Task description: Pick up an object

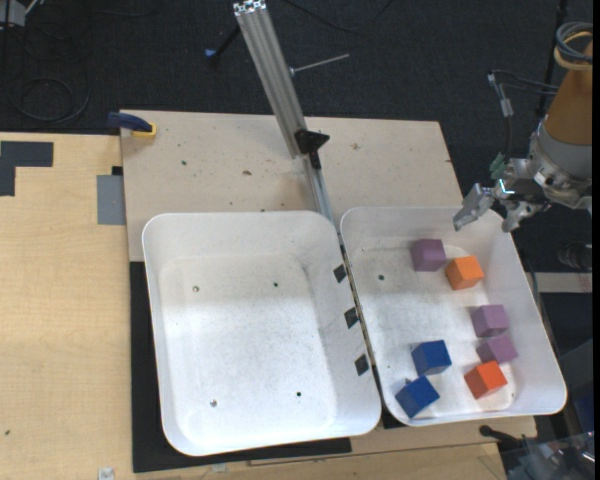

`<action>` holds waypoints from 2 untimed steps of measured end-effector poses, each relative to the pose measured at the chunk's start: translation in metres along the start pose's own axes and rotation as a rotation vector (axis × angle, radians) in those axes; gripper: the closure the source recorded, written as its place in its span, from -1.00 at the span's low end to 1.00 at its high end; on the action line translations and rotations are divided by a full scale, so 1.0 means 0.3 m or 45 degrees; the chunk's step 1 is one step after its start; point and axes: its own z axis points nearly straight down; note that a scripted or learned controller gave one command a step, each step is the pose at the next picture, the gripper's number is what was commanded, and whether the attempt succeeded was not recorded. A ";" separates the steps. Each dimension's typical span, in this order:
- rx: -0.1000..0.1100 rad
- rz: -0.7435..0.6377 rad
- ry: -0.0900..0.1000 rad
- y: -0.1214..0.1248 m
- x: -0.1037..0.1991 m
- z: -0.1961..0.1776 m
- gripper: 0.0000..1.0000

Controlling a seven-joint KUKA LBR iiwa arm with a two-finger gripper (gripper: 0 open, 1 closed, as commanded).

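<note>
The right bin [380, 353] holds several small cubes: a purple cube [428, 255] and an orange cube [464, 272] near its far side, two more purple cubes [490, 320] [498, 348] along its right side, a red-orange cube [486, 379] near the front right, and two blue cubes [431, 357] [416, 396] at the front. My gripper [490, 210] hangs above the bin's far right corner, up and to the right of the orange cube. Its two fingers are spread apart with nothing between them.
The left bin [240, 328] lies beside the right one, with a row of black clips [351, 317] on their shared wall. A slanted aluminium post [277, 78] rises behind the bins. A blue and yellow clamp [132, 124] sits at the board's far left corner.
</note>
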 end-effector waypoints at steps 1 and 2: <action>-0.005 -0.006 -0.003 0.003 0.001 -0.012 -1.00; -0.002 -0.008 -0.001 0.010 0.018 0.137 -1.00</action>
